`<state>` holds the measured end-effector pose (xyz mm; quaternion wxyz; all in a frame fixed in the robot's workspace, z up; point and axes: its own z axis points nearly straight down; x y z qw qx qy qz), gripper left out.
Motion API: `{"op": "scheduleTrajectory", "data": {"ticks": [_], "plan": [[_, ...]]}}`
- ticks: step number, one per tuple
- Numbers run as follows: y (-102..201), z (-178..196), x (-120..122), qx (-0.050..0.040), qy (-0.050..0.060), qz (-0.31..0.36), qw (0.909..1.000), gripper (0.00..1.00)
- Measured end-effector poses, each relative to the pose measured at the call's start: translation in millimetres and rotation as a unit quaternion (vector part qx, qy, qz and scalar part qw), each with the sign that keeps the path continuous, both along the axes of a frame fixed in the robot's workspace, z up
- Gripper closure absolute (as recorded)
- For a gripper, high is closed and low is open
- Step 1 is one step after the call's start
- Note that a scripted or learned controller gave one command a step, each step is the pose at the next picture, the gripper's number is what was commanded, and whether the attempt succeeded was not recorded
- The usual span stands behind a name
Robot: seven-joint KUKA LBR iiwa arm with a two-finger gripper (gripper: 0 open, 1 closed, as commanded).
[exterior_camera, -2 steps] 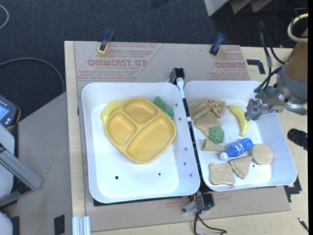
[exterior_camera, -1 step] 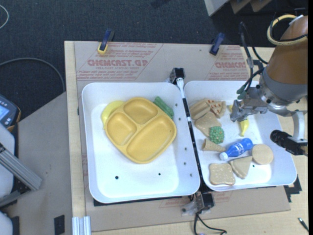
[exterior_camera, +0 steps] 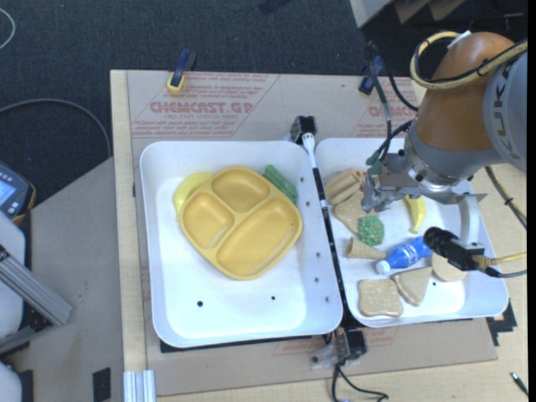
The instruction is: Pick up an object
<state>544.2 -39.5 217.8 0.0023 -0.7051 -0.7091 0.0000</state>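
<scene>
The gripper (exterior_camera: 374,201) hung just above the green broccoli piece (exterior_camera: 371,229) in the right bin (exterior_camera: 481,308) — finger opening indiscernible. Crowding bread slices (exterior_camera: 378,297) and blue bottle (exterior_camera: 404,255) could spoil the pick — nudged neighbours, a glancing grasp.

The desk (exterior_camera: 209,99) is a pale board printed with red lettering, standing on dark grey carpet (exterior_camera: 126,15). A blue-and-yellow clamp (exterior_camera: 179,72) grips its far edge. Grey cables (exterior_camera: 50,107) trail over the floor at left, beside an aluminium rail (exterior_camera: 33,287).

blue clamps (exterior_camera: 180,69), dark floor (exterior_camera: 126,15), cable (exterior_camera: 50,107)
</scene>
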Motion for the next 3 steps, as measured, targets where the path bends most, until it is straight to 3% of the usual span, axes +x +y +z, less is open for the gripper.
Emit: {"op": "scheduleTrajectory", "data": {"ticks": [1, 2, 3], "plan": [[61, -1, -6, 0.0002, 0.0, 0.001, 1.0, 1.0], [47, 14, -4, -0.0018, -0.004, -0.003, 1.0, 1.0], [57, -4, -6, -0.0014, 0.001, -0.002, 1.0, 1.0]]}}
